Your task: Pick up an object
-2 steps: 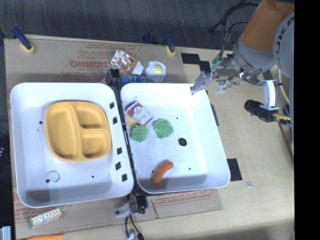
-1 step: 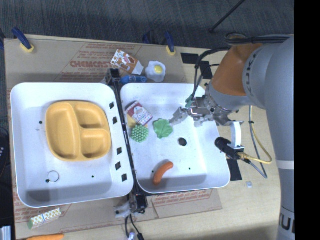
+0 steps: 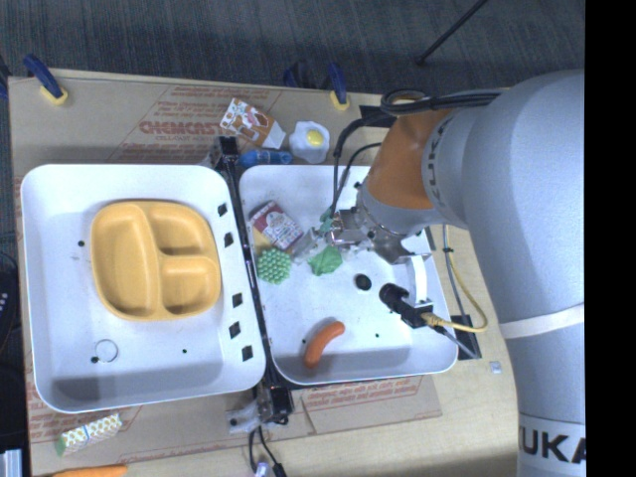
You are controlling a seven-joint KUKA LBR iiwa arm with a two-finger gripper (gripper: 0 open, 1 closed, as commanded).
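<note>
Green toy (image 3: pixel 325 260) lies in right bin (image 3: pixel 397 361); end effector (image 3: pixel 336 233) just above it.

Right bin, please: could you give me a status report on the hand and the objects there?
Hand low in right bin, by green toy. Grip unconfirmed. Spiky green ball, red packet close alongside; orange sausage apart, near front.

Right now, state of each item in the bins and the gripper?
Yellow divided tray: flat, upright, left bin.
Snack packet: flat, right bin.
Green spiky ball: resting beside packet.
Green toy: right beside the gripper.
Sausage: lying free near front wall.
</note>
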